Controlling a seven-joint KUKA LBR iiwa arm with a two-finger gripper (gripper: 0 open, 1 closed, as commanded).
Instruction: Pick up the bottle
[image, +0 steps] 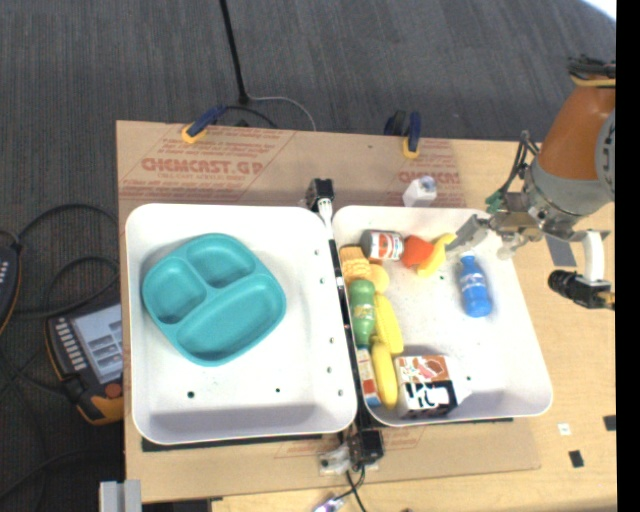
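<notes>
A small blue bottle (474, 286) with a white cap lies on the floor of the right bin (520, 340), near its right wall. My gripper (486, 241) hangs over the bin's far right corner, just above and behind the bottle and apart from it. Its two fingers are spread open with nothing between them. The orange-banded wrist (578, 135) rises behind it at the view's right edge.
In the right bin, a red can (383, 246) and an orange toy (428, 252) lie left of the bottle. A green object (361, 300), a yellow banana (385, 332) and a carton (426, 384) line the left side and front. The left bin holds a teal divided plate (213, 296).
</notes>
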